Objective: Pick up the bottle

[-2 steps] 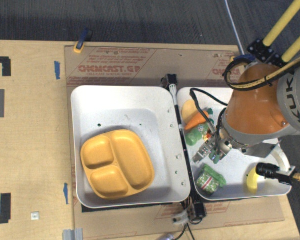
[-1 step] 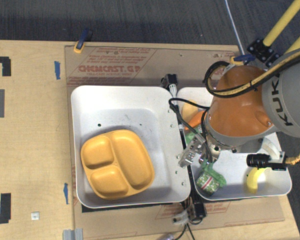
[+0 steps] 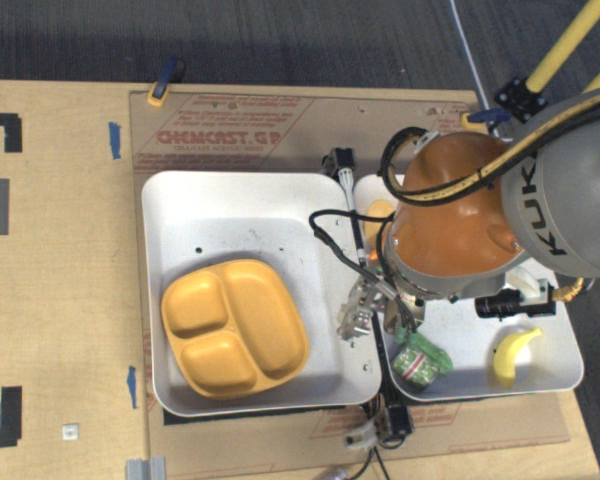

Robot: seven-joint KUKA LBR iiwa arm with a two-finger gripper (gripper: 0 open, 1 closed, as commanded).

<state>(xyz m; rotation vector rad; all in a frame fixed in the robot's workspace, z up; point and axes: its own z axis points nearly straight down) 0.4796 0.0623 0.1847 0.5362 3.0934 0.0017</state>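
Observation:
A small green thing with a red and white label (image 3: pixel 421 360) lies at the front left of the right bin (image 3: pixel 560 380); it looks like the bottle, though part of it is hidden. My gripper (image 3: pixel 364 314) hangs over the wall between the two bins, just up and left of the green thing and apart from it. Nothing shows in its grasp. The orange wrist band (image 3: pixel 450 208) and grey arm cover most of the right bin. A pale rounded object (image 3: pixel 378 209) peeks out at the back left of that bin, mostly hidden by the arm.
A yellow divided plate (image 3: pixel 234 325) fills the front of the left bin (image 3: pixel 230 203). A yellow banana (image 3: pixel 513 354) lies at the front right of the right bin. Black cables (image 3: pixel 332 236) loop from the wrist over the left bin's right side.

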